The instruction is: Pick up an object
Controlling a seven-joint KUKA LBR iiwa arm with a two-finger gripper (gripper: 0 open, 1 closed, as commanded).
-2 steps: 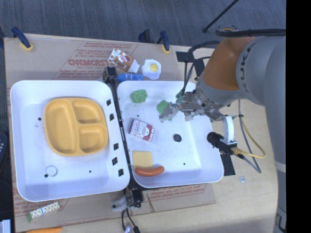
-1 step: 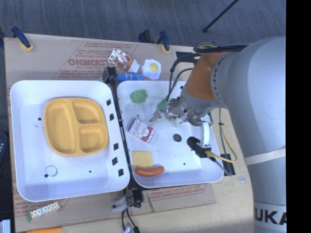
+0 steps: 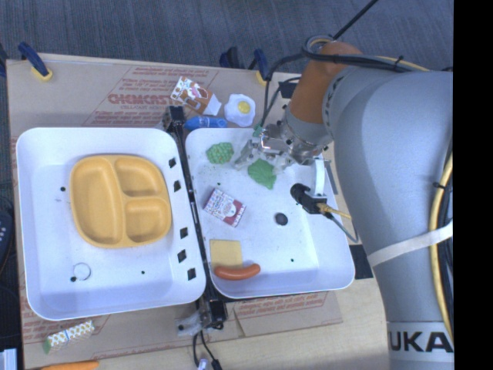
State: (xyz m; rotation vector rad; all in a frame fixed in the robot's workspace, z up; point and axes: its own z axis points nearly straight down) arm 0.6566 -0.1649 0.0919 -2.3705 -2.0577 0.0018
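Arm [image 3: 393, 199]: broad, smooth grey casing, rounded segments. Orange band [image 3: 314, 91] above wrist. Black cables [image 3: 362, 56] loop over band; one thin black line runs off toward top edge of view. White strap [image 3: 408, 245] crosses lower casing diagonally. Dark letters "UKA" [image 3: 420, 341] near base. Gripper [image 3: 269, 149]: small metallic assembly, silver and dark parts, finger detail too small to tell.

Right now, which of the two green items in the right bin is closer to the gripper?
The lower-right green item: it lies just below the gripper. The other green item sits farther left, near the bin's top-left corner.
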